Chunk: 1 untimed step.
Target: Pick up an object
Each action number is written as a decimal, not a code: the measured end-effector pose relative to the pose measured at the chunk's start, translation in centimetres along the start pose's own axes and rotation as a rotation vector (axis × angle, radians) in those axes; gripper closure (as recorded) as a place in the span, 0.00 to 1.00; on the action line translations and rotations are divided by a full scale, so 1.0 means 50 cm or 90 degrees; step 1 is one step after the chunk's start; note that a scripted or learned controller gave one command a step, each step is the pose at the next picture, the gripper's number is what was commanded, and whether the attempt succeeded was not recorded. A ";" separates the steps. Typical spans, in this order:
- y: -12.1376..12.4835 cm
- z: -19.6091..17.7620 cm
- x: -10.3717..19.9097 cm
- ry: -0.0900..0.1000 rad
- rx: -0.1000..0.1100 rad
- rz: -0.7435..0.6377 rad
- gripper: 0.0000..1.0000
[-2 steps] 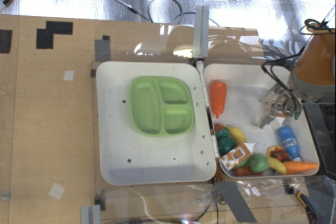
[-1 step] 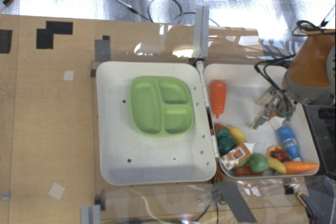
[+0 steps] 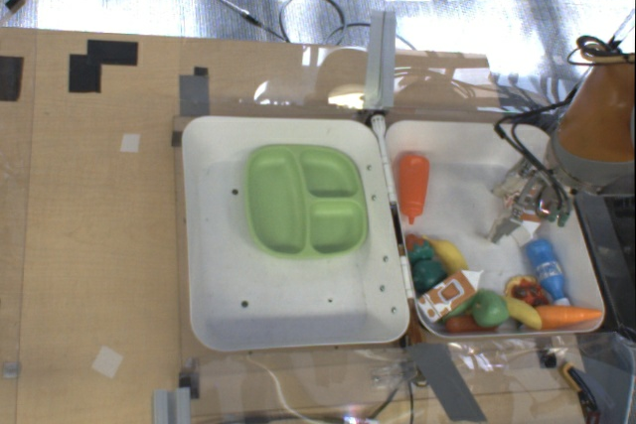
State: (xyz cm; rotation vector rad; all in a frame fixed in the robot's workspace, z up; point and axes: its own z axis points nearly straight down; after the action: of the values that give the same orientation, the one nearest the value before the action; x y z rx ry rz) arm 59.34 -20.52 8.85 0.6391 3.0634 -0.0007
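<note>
My gripper (image 3: 527, 221) hangs over the right side of the right bin (image 3: 467, 164), fingers spread open with nothing between them. Just below it lies a blue bottle (image 3: 547, 270). An orange bottle (image 3: 412, 184) lies apart at the bin's left wall. Along the front of the bin sit a carrot (image 3: 568, 317), a yellow banana piece (image 3: 448, 255), a dark green toy (image 3: 426, 265), a small printed box (image 3: 447, 294), a green round fruit (image 3: 490, 308) and a red-and-yellow toy (image 3: 525, 293).
The left bin (image 3: 214, 313) holds a green divided plate (image 3: 305, 201). A divider wall (image 3: 391, 204) separates the bins. The arm's orange band (image 3: 601, 114) and black cables (image 3: 527, 129) stand over the right bin's back right corner.
</note>
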 end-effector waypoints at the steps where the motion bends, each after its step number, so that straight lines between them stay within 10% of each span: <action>1: 0.009 0.000 0.025 0.000 0.000 0.105 0.00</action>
State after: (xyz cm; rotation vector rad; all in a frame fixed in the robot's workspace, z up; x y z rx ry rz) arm 58.38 -19.59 8.86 0.8896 3.0008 0.0015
